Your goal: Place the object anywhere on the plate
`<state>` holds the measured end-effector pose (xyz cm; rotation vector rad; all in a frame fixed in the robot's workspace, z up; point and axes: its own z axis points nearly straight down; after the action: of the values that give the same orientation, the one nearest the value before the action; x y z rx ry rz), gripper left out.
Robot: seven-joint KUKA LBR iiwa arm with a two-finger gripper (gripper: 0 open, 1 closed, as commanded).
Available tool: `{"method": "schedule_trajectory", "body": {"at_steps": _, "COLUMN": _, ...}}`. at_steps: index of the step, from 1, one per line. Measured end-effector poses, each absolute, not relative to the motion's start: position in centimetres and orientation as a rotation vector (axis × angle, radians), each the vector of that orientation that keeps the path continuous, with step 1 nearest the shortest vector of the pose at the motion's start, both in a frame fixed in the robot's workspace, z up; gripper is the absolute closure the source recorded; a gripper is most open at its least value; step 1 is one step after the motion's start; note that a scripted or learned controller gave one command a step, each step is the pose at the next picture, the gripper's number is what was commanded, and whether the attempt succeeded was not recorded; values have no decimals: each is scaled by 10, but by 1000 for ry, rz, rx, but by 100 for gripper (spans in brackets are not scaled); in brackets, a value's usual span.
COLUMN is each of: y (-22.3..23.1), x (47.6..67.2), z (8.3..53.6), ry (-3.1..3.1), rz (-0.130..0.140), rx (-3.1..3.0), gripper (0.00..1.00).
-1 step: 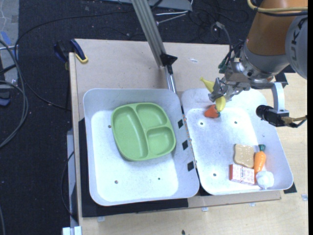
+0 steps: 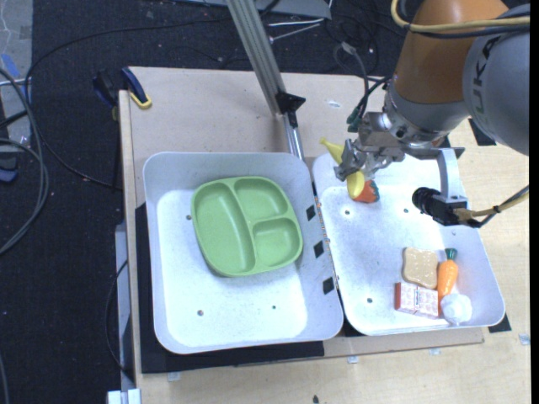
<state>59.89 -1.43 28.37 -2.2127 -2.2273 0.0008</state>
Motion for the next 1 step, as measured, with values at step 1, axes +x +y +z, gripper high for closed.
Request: {"method": "schedule_trajectory", "body": {"at_steps": 1, "y": 38, "x": 592, "z": 281, "ry": -2228, "rz": 1, "rx": -2212, "gripper": 100}}
